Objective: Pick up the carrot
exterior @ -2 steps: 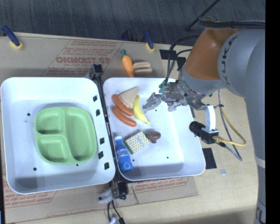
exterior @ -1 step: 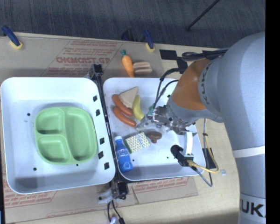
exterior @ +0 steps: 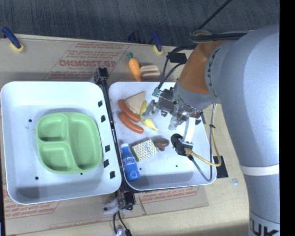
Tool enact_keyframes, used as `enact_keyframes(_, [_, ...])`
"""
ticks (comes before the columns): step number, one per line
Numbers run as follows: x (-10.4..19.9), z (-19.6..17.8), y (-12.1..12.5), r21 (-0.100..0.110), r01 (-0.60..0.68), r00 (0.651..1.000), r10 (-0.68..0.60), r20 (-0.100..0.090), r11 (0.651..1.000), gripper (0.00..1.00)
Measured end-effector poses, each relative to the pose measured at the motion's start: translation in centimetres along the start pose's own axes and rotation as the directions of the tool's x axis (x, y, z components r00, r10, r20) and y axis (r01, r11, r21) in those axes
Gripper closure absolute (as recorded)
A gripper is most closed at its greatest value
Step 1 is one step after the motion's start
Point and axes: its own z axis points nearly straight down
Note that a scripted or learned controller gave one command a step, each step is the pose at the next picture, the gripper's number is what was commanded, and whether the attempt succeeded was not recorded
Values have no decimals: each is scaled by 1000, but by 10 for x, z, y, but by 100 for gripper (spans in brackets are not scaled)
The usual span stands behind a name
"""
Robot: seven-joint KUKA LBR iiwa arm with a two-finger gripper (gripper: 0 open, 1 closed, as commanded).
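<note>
Carrot outside the bins

I see the carrot on the bench beyond the right bin, which holds sausages and a bottle; the left bin holds a green tray. I cannot tell how the gripper's jaws stand.

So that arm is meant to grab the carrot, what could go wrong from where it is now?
The carrot lies on the cardboard outside the right bin, beyond its far rim, beside a small sandwich piece. The gripper sits over the bin's clutter instead, near the bread slice, the yellow piece and the sausages. It might close on one of those by mistake. Reaching outward, it could also catch the rim or nudge the sandwich piece.
</note>
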Motion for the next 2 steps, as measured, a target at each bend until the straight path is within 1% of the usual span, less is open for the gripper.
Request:
enact_keyframes(1, [24, 70, 13, 3, -36, 999, 36, 0, 999, 0])
enact_keyframes(2, [30, 50, 45, -3, 210, 978, -210, 0, 978, 0])
